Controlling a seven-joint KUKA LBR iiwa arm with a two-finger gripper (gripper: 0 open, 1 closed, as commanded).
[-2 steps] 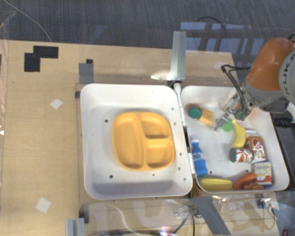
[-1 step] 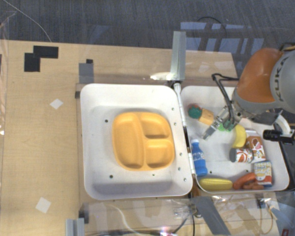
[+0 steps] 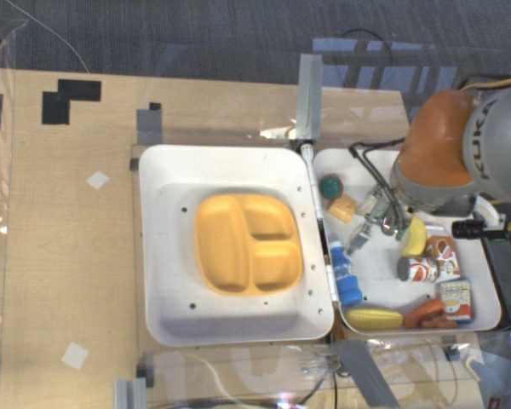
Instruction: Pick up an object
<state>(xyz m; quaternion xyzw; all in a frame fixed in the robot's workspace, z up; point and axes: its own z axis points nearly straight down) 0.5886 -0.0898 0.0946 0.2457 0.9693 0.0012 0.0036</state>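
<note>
gripper (image 3: 362,233): centre-right of frame, over right bin (image 3: 492,313), fingers slightly apart, holding nothing
blue bottle (image 3: 344,275): just below-left of fingertips, long axis near vertical

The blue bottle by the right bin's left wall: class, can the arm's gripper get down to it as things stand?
Probably yes. The blue bottle lies uncovered, and the gripper hangs just above it; the bin wall alongside may crowd one finger.
</note>
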